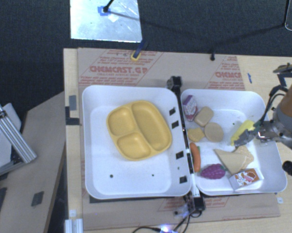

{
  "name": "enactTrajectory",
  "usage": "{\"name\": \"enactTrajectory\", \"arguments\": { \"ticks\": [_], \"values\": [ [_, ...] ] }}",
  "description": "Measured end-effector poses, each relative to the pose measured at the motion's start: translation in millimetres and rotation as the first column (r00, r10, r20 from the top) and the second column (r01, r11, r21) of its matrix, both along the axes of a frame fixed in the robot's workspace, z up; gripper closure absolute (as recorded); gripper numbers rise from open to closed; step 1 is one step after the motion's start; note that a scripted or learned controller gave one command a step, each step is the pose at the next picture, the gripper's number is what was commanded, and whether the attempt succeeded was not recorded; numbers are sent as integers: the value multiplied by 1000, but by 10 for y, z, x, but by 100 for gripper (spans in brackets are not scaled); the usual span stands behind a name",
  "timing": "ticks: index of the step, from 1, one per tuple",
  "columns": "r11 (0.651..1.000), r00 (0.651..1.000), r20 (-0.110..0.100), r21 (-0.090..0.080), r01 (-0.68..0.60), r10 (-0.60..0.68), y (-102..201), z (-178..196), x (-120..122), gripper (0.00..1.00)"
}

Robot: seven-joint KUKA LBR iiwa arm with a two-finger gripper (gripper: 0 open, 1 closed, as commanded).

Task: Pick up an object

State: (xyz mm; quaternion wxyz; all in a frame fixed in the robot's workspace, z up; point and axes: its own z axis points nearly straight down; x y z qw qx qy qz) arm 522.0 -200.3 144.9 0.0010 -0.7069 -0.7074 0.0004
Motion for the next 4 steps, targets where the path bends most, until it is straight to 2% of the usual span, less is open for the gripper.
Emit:
{"name": "enactTrajectory", "arguments": {
  "ticks": [1,2,3,4],
  "values": [
    [1000,1000,0,0,-2,2,22,-475,95,0],
    [1000,1000,2,0,-1,1,26,-608,102,0],
    [1000,1000,6,-1,-1,1,22,-495,111,100],
    [1000,1000,7,-2,-3,3,23,-64,105,100]
  ]
}}
